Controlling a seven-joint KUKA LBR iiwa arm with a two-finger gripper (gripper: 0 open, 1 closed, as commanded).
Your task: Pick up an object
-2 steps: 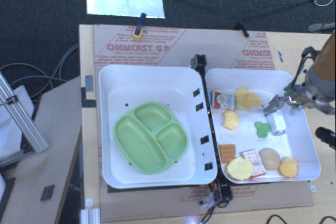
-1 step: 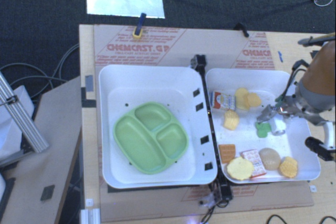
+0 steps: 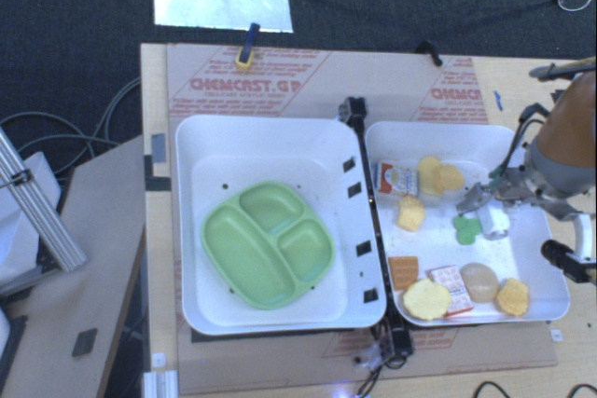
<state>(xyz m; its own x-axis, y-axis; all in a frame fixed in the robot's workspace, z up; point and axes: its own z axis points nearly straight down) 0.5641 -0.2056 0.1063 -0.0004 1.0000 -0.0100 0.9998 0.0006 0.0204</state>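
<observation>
Crowding tool (image 3: 487,212): green piece (image 3: 465,230)

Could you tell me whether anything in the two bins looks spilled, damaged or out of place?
Nothing stands out. The green tray lies flat in the left bin, and the food items are loosely scattered inside the right bin.

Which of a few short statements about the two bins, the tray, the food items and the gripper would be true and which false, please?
1. The green divided tray lies in the left bin. True.
2. The food pieces are in the left bin. False: they lie in the right bin.
3. The gripper is over the right bin. True.
4. The small green piece lies on the tray. False: it lies on the right bin's floor beside the gripper.
5. The tray holds a cracker. False: the orange cracker lies in the right bin.
</observation>
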